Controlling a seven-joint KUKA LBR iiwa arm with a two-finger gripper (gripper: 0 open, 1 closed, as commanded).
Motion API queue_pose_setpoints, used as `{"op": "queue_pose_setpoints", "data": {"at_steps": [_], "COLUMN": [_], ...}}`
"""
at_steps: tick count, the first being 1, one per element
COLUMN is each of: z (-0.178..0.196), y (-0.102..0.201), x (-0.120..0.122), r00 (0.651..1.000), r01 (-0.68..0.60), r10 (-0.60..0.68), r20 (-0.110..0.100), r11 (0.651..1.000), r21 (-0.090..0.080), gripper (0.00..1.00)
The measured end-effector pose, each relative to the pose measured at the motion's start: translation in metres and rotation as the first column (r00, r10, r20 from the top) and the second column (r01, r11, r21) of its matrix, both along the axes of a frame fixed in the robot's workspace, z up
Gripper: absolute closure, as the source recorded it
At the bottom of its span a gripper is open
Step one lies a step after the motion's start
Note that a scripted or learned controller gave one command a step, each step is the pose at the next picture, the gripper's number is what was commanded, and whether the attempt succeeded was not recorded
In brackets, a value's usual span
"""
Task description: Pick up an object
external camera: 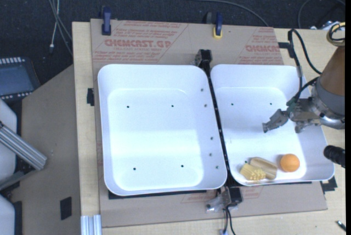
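Three small objects lie along the front edge of the right bin (247, 83): an orange ball (289, 162), a tan roll-shaped piece (264, 164) and a yellow corn-like piece (252, 173) touching the roll. My gripper (283, 127) hangs over the right side of that bin, above and behind the objects and apart from them. Its two dark fingers (272, 122) are spread, and the gripper is open with nothing between them.
The left bin (109, 119) sits beside the right one, with a black divider clip (204, 57) at the back between them. Cables (295, 53) run along the right bin's far right edge near the arm. A blue clamp (106, 20) holds the board at the back.
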State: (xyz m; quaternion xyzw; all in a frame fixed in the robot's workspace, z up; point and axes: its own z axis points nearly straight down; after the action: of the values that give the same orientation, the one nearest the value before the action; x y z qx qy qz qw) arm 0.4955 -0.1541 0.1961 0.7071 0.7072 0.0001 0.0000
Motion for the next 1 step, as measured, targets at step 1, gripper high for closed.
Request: {"op": "queue_pose_setpoints", "data": {"at_steps": [1], "z": [-0.0620], "y": [0.0345], "x": [-0.0135], "r00": [1.000], "r01": [-0.002], "r10": [0.002], "r20": [-0.005], "r11": [1.000], "r21": [0.002], "gripper": [0.00]}}
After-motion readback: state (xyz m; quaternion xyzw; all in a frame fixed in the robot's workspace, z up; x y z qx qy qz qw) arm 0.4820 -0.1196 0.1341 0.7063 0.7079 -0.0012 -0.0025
